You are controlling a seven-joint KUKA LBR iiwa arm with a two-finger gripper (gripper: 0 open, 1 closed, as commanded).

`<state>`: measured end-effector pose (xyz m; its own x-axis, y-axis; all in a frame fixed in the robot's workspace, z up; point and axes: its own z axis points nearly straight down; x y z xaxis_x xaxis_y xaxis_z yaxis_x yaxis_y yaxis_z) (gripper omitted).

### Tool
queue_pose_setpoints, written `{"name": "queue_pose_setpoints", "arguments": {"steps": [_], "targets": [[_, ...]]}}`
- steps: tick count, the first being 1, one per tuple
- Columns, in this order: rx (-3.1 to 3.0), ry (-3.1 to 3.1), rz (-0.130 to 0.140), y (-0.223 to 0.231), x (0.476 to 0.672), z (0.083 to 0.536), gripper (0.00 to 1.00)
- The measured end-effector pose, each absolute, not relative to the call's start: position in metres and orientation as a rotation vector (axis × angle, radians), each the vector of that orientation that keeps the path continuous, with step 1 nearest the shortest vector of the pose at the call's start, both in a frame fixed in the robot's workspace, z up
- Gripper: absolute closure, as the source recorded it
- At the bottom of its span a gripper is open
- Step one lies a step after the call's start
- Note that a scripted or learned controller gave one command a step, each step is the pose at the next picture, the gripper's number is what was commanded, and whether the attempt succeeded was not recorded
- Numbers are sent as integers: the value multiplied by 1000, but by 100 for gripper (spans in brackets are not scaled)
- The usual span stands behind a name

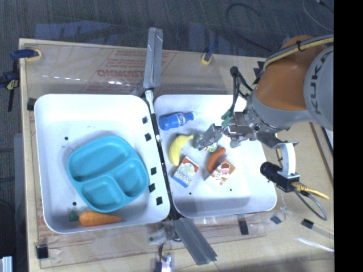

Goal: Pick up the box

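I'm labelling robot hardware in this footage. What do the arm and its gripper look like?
The grey KUKA arm has rounded casings, a broad glossy orange band above the wrist and dark lettering on its side. Thin black cables loop beside it. The dark metal two-finger gripper looks angular and skeletal.

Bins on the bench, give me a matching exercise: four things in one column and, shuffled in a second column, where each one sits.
Things:
1. blue divided plate
2. blue bottle
3. banana
4. carrot

Places:
A. right bin, near its back edge by the divider
B. left bin, front edge, below the plate
C. middle of the left bin
D. right bin, below the bottle, left of the gripper

Pairs: 1-C, 2-A, 3-D, 4-B
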<state>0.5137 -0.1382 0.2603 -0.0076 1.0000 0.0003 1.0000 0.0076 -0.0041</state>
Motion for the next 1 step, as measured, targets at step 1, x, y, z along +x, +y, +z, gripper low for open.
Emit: {"name": "queue_pose_setpoints", "arguments": {"steps": [1], "targets": [[-2267,-2187,11,-113,547,92,0]]}}
